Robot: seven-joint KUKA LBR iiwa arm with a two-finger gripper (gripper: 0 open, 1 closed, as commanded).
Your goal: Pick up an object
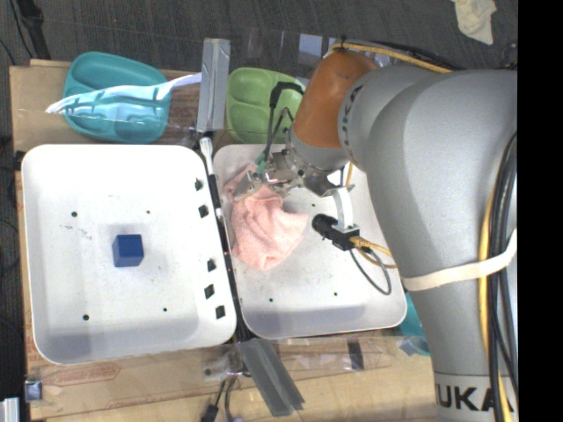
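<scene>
A crumpled pink cloth [262, 222] lies in the right bin [308, 310], toward its left and far side. My gripper [266, 176] hangs right over the cloth's upper edge, at the far end of that bin, under the orange wrist band. A small blue cube [128, 250] rests in the left bin [114, 323], left of its middle. The arm's bulk covers the right bin's right side.
Behind the bins sit a teal scoop-shaped object [114, 95] and a green object [251, 99]. A black cable connector [334, 230] hangs over the right bin beside the cloth. A pale rag [471, 11] lies on the floor at the far right.
</scene>
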